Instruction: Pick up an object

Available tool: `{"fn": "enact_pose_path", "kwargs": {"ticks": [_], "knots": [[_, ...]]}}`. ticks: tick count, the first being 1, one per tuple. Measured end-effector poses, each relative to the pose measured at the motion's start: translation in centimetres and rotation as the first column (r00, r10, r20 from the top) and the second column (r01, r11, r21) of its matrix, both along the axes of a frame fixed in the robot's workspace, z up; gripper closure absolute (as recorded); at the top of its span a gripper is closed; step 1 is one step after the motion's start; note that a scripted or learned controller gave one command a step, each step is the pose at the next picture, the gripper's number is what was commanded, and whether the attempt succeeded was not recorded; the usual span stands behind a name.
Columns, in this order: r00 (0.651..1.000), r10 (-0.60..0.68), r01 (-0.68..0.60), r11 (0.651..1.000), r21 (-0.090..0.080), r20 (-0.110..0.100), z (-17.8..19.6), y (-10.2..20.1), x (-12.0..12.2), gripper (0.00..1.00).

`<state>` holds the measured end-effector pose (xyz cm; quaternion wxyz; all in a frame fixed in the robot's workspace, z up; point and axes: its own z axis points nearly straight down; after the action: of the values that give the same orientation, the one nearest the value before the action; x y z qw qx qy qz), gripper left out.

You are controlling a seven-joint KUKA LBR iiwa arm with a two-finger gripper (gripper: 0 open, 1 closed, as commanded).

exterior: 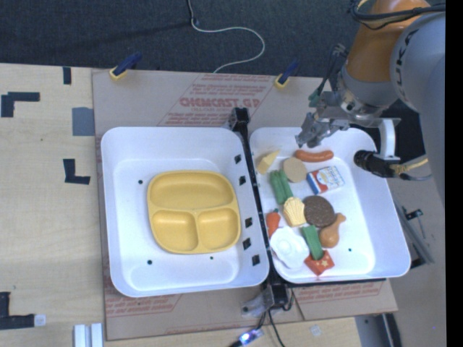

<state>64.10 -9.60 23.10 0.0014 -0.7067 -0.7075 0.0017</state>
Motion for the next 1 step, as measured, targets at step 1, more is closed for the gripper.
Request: {"fn": "enact_pose_path", "kwargs": {"ticks": [1], "knots": [[1.0, 0.0, 0.0, 1.0, -0.001, -0.001, -0.82, 0.83, 0.46, 1.0]]}}
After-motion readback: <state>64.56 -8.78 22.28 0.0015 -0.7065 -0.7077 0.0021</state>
